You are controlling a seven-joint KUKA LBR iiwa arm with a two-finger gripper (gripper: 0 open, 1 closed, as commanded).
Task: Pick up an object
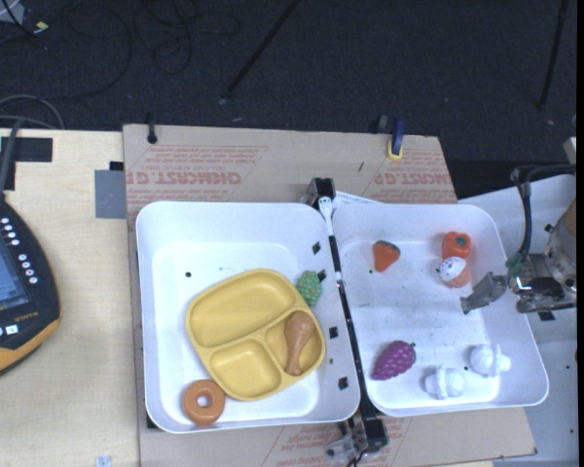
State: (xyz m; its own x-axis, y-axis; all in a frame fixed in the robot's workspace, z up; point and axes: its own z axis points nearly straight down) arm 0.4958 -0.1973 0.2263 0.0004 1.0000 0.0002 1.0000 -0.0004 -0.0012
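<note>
Fingers (479,294) state unclear at right bin's (511,251) edge, near orange-and-white toy (455,258), purple grapes (393,360) below.

Right bin (511,251): a red strawberry (385,255) and an orange-and-white toy (455,257) at the back, purple grapes (393,360) and two white pieces (446,382) (488,360), perhaps garlic, in front. Left bin (161,309): a yellow divided plate (224,314) holding a drumstick (298,341), green broccoli (310,286) beside it, a doughnut (203,402) in front.

Red mirrored print on cardboard sheet (273,168) under bins, reads roughly "OHCMOZT, G.P", twice
</note>
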